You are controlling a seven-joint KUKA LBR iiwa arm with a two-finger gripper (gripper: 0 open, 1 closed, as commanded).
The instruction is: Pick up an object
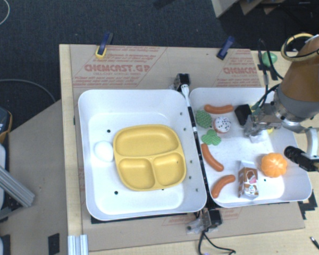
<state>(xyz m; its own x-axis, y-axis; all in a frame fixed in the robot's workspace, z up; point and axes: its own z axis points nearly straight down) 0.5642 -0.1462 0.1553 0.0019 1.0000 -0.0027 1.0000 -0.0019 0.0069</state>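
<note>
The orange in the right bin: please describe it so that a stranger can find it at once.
Look in the right bin, toward its front right corner. The orange lies there, just right of a small brown packet. It is the only round, bright orange thing; the sausages nearby are long.

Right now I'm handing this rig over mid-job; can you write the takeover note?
Tool: low over the right bin, near its upper middle; open or shut cannot be told from this view, and nothing is visibly held.
Right bin holds three sausages, an orange, a brown packet, a speckled ball and two green pieces.
Left bin holds a yellow divided tray and a white egg beside it.
Done: no pick confirmed.
Left: grasp one object and lift it.
</note>
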